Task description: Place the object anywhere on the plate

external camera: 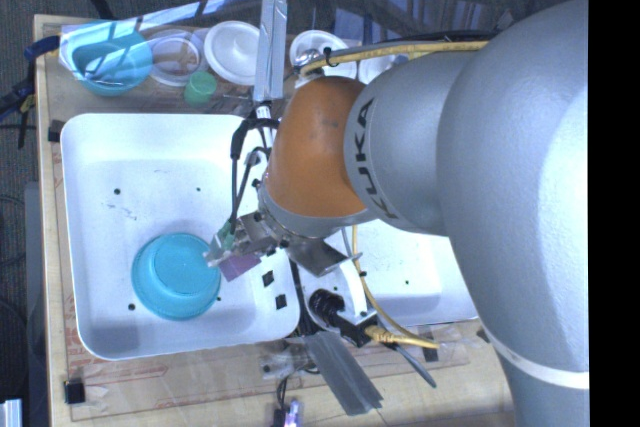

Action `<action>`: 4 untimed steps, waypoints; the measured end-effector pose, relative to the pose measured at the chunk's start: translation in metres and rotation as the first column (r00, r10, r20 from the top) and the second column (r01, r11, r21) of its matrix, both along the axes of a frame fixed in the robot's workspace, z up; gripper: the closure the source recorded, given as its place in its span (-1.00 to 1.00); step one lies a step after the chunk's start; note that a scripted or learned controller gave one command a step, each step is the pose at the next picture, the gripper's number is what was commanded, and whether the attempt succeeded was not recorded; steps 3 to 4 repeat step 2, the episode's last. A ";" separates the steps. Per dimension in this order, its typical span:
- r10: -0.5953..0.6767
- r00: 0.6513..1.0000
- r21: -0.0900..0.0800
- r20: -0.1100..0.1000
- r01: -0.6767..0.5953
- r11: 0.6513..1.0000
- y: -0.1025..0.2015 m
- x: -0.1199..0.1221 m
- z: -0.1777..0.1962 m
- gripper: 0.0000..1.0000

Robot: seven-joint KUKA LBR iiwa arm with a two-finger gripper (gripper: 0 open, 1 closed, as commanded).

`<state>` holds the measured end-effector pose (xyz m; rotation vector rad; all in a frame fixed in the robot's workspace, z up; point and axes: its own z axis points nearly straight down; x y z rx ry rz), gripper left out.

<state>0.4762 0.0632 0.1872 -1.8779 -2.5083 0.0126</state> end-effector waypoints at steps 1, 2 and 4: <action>0.108 0.994 0.000 0.003 -0.108 0.994 0.052 0.023 -0.025 1.00; 0.107 0.994 0.000 0.004 -0.107 0.994 0.052 0.023 -0.025 -1.00; 0.107 0.994 0.000 0.004 -0.107 0.994 0.052 0.023 -0.025 -1.00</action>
